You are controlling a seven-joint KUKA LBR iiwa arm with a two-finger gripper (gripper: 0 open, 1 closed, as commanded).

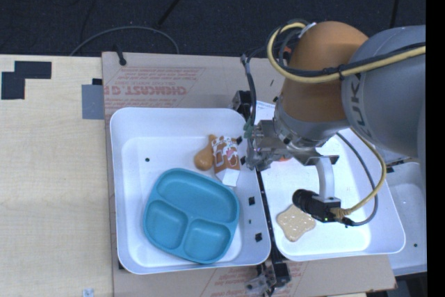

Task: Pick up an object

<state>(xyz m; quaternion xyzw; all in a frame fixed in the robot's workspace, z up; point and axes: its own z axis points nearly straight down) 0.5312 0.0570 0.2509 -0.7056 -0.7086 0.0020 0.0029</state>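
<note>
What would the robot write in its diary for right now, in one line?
arm: over bins' divider | gripper: beside small brown-and-white toy | left white bin: blue three-compartment plastic tray | right white bin: beige toast-shaped piece

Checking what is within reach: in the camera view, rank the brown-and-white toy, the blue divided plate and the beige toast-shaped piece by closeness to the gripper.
1. Brown-and-white toy, left bin, beside the gripper.
2. Beige toast-shaped piece, right bin, toward the near edge.
3. Blue divided plate, left bin, near side.

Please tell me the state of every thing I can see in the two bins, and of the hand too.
blue plate: lying flat, right way up, in the left bin.
brown toy: lying at the left bin's right wall, above the plate.
beige slice: lying flat in the right bin.
hand: low over the divider, beside the toy.
</note>
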